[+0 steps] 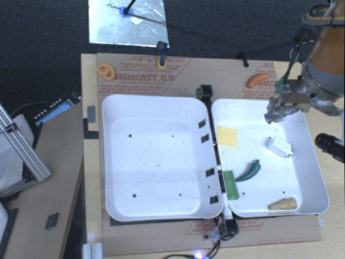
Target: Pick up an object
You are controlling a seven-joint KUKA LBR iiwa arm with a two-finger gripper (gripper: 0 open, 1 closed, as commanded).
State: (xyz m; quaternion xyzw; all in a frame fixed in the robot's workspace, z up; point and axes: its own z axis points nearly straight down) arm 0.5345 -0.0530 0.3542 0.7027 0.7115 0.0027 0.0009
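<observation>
Even bright light, soft focus, glare on foil sheet (128,15).

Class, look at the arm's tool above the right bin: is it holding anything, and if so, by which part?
Nothing is seen in the tool. It hangs above the right bin, apart from the white piece, yellow square and green pepper lying there.
</observation>
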